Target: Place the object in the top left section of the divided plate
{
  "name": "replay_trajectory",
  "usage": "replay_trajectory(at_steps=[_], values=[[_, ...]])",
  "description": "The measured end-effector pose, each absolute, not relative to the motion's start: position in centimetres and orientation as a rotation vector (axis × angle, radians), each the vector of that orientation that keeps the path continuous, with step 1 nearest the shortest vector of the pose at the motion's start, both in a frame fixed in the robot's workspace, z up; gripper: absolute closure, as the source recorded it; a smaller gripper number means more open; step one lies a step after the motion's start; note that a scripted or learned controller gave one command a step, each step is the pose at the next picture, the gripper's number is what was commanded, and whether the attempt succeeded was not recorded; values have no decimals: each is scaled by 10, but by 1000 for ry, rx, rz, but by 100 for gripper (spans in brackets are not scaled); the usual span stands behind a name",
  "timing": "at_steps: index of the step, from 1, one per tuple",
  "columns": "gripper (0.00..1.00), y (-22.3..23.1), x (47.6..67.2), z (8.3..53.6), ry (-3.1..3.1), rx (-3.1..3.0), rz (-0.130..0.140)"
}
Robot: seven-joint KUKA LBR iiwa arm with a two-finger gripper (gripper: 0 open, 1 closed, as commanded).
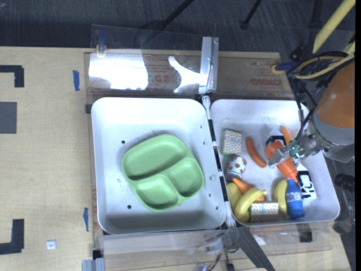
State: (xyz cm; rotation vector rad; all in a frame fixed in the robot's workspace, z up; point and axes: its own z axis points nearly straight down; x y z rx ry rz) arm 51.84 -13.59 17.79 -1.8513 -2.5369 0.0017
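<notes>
Divided green plate (163, 171) lay in the left bin (107, 123). The tool (286, 153) hovered low over the right bin's (237, 114) toy pile (265, 193); its grip state could not be told.

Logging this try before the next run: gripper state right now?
Gripper: cannot be told; it sits low in the right bin among the toy food.

Divided plate (163, 171) in left bin (107, 117)
</notes>
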Motion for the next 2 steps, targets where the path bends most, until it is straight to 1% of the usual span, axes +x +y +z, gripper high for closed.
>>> replay_trajectory(at_steps=[1,2], values=[[100,-103,496,102,-2533,-1854,2],[0,-103,496,102,-2534,-1855,2]])
